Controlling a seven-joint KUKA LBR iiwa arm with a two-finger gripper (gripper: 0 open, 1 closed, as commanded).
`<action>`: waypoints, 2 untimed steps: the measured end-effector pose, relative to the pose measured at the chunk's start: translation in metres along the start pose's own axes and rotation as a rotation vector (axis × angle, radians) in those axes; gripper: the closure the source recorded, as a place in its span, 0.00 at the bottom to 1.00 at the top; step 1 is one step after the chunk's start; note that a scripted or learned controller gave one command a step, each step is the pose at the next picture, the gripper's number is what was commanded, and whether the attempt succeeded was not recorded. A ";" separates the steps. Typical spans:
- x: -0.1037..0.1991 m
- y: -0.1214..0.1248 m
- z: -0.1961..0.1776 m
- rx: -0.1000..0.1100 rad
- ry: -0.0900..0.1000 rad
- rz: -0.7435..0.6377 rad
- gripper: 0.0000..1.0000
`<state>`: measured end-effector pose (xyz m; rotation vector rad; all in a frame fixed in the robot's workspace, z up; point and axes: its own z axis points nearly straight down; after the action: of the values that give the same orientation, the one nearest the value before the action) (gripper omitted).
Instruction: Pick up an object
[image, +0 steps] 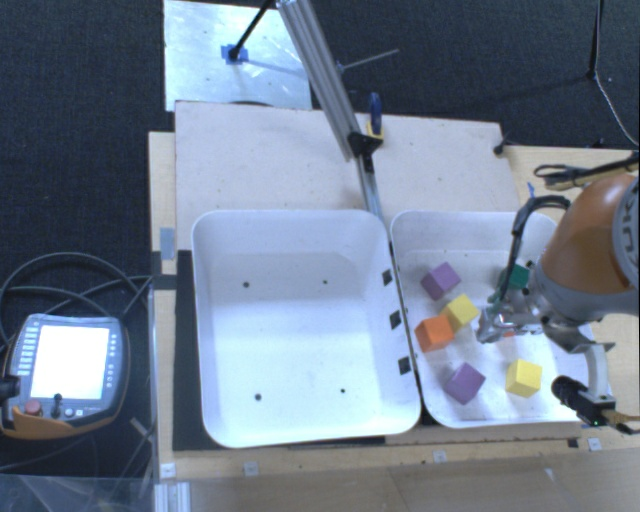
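The camera view is laid out from left to right as follows. At the far left, a teach pendant (62, 375) with a pale screen is seen lying on the dark floor, ringed by black cable. Next, the left bin (205, 300) is seen on the bench (270, 160), its white floor marked by a few small dark dots. A metal rod (325, 80) is seen slanting down from the top of the frame to the seam between the two bins.

The right bin (412, 235) is set just beside the left one, and the blocks are gathered in it. An orange block (434, 332) is placed near the bin's left wall, touching a yellow block (461, 310) at its upper right. A purple block (440, 281) is set just above those two, apart from them. A second purple block (465, 382) is found nearer the front edge, and a second yellow block (523, 377) is seen to its right.

The gripper (493, 330) is lowered into the right bin, between the two yellow blocks and just right of the upper one. Whether its fingers are spread or pressed together cannot be told, as they are blurred against the white floor. No block is seen between them. The arm (595, 250), grey with its orange band, is seen entering from the right edge.
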<state>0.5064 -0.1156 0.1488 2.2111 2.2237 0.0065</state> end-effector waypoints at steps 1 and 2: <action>0.000 0.003 -0.054 -0.002 -0.001 0.000 1.00; 0.056 0.031 -0.060 0.002 0.002 -0.006 1.00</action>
<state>0.5365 -0.0594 0.2089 2.2068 2.2324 0.0067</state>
